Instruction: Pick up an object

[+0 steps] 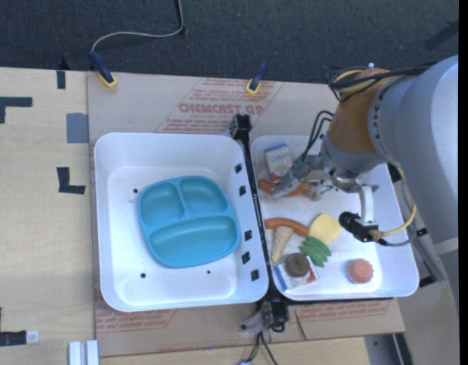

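My gripper (300, 188) is low in the right bin (397, 280), at its upper left part, with its jaws standing apart. It hangs over an orange carrot-like toy (273, 184), and orange shows between the fingers. A small blue and white carton (277, 158) lies just above it. Below are an orange sausage (286, 223), a cone (282, 242), a yellow wedge (324, 226), a green piece (316, 250), a brown round piece (297, 265) and a pink round piece (360, 271).
The left bin (116, 280) holds a blue divided plate (190, 220). A black divider with clips (249, 204) runs between the bins. The grey arm with its orange band (355, 120) covers the right bin's upper right. A black cable end (354, 225) hangs near the yellow wedge.
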Motion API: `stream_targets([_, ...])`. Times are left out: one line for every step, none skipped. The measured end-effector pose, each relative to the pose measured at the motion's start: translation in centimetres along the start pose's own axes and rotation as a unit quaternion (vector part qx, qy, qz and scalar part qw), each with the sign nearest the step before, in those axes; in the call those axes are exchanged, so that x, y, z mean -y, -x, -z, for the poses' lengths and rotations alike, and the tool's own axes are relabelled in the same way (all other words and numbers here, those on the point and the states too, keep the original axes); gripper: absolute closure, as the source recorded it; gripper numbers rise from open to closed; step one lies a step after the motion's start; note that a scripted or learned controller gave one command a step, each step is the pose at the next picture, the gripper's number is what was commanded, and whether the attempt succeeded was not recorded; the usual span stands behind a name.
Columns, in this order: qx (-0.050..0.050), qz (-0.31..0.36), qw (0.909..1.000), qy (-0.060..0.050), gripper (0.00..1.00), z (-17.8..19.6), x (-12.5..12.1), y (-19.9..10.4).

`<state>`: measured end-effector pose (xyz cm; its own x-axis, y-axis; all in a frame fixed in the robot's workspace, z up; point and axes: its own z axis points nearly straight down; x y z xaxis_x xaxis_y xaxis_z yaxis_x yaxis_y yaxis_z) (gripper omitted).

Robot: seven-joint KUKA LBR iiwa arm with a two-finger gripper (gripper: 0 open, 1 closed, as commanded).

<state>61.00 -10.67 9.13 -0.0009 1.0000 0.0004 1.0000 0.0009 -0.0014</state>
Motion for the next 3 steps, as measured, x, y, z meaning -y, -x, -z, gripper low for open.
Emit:
stream_targets([-0.001, -0.002, 0.9999, -0.011, 0.00, 0.9, -4.9, -0.8])
stream_targets([-0.001, 0.000, 0.9999, -0.013, 1.00, 1.7, -4.8, -0.9])
stream_targets([0.000, 0.000, 1.0000, 0.000, 1.00, 9.3, 0.6, -1.8])
